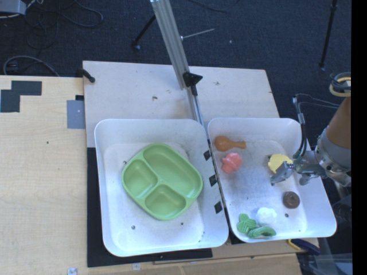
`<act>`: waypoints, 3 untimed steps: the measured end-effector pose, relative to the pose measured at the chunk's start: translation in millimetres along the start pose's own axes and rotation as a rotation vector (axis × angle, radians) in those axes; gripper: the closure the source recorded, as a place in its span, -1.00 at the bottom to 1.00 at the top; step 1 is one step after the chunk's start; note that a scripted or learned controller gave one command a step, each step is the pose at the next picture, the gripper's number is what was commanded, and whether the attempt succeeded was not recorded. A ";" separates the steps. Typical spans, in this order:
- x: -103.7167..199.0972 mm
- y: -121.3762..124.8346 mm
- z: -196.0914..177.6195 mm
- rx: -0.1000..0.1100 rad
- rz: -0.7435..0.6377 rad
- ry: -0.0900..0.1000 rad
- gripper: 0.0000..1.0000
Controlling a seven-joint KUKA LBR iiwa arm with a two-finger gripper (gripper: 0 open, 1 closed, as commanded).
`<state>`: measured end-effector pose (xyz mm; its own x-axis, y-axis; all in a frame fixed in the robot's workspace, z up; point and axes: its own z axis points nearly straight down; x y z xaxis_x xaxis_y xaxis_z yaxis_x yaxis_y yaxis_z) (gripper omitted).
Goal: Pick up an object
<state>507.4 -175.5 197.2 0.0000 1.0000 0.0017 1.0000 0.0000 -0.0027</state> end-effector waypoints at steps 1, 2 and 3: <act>-0.4 -0.1 -0.1 -0.001 0.002 0.000 -1.00; -1.2 9.0 52.5 0.005 0.000 0.001 -1.00; -0.7 8.9 104.5 0.000 0.002 -0.001 -1.00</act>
<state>516.0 -176.0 92.6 0.0020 1.0000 0.0010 1.0000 -0.0020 -0.0026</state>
